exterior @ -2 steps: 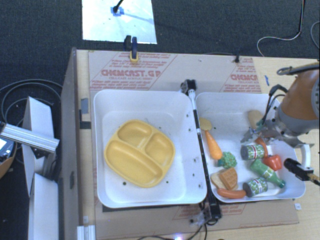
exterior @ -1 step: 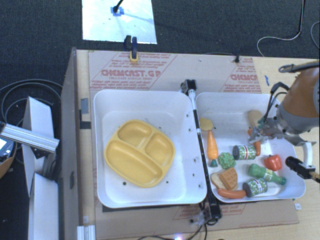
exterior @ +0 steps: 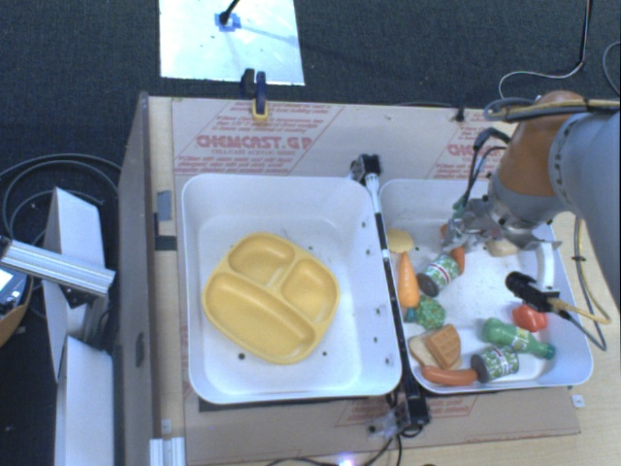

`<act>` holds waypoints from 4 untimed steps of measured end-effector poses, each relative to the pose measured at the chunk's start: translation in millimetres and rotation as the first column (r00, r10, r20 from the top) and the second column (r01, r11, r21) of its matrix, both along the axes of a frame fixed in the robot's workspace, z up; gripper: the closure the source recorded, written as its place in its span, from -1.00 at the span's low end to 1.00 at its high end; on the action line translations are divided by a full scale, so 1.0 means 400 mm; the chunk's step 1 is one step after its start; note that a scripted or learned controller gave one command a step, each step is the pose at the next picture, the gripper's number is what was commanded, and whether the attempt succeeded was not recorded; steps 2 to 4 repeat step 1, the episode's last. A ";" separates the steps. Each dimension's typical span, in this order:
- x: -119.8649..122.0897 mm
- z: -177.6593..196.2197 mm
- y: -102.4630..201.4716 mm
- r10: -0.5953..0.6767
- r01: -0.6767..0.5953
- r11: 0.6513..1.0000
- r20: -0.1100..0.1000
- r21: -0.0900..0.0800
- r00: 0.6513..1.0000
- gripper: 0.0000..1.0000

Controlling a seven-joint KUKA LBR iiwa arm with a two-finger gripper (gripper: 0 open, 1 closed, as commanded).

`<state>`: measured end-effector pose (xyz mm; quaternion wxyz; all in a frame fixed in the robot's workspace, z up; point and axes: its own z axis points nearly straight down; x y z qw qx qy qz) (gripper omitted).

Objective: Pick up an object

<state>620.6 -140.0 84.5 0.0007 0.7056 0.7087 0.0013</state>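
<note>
The small can lies tilted near the middle of the right bin, beside the carrot. Your gripper hangs just above its upper end, probably lined up to take it. I cannot tell how far it is open or whether it has hold of anything.

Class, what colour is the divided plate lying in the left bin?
Yellow. The divided plate shows plainly in the camera view, against the left bin's white floor.
</note>
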 end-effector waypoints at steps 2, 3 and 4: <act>-0.052 0.253 0.208 0.001 -0.001 1.000 0.002 0.000 1.000 1.00; -0.052 0.253 0.208 0.001 -0.001 1.000 0.002 0.000 1.000 1.00; -0.052 0.253 0.208 0.001 -0.001 1.000 0.002 0.000 1.000 1.00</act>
